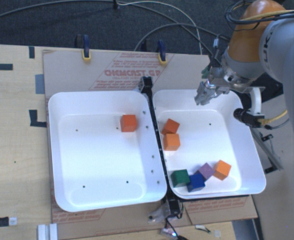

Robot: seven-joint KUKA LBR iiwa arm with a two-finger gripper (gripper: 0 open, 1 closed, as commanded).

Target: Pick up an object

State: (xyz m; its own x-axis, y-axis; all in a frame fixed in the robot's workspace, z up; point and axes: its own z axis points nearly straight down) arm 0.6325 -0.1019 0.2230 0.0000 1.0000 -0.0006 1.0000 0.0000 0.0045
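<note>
My gripper point(203, 97) hangs above the far edge of the right bin point(247, 149), with nothing visible between its fingers. In the right bin, two orange cubes point(171, 126) point(172, 141) sit close together near the divider. Along its near side lie a green cube point(180, 177), a blue cube point(196, 182), a purple cube point(206, 171) and another orange cube point(222, 169). A single orange cube point(128, 123) rests in the left bin point(66, 154), toward its far right.
A black divider clip point(147, 84) stands between the bins at the far side. Two clamps point(85, 48) point(161, 52) hold the cardboard sheet behind the bins. Cables loop across the dark floor beyond.
</note>
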